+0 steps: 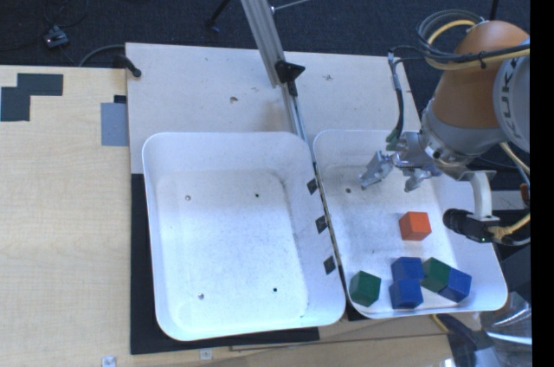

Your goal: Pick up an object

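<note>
Blocks (414, 270) lie crowded in the right bin's (346, 151) near corner, away from our hand (391, 170), whose opening we cannot tell, so we may grasp between them and miss.

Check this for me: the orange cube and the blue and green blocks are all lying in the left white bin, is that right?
Not quite. The camera view shows the orange cube, the blue blocks and the green blocks all lying in the right white bin, not the left one.
</note>
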You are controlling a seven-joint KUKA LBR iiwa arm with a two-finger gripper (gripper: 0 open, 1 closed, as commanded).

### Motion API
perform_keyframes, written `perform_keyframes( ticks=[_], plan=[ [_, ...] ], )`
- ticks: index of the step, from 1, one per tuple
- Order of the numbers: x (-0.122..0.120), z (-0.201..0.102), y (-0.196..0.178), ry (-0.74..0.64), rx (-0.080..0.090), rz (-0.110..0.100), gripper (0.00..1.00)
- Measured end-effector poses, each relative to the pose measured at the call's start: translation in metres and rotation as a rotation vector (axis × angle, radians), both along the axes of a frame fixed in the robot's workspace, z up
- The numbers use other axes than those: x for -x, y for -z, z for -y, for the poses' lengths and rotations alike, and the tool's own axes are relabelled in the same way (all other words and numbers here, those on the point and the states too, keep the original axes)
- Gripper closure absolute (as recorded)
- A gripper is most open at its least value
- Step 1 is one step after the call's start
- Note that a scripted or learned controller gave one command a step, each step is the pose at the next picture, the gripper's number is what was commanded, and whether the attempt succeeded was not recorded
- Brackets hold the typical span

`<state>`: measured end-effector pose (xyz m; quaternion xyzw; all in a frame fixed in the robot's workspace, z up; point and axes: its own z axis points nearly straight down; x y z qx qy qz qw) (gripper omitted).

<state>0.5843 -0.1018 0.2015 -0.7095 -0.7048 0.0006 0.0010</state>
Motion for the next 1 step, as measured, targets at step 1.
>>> perform_keyframes(
  ticks=[1],
  plan=[
    [-0.0096,0.1009,0.027,-0.001,0.005,-0.001,0.0]
  ],
)
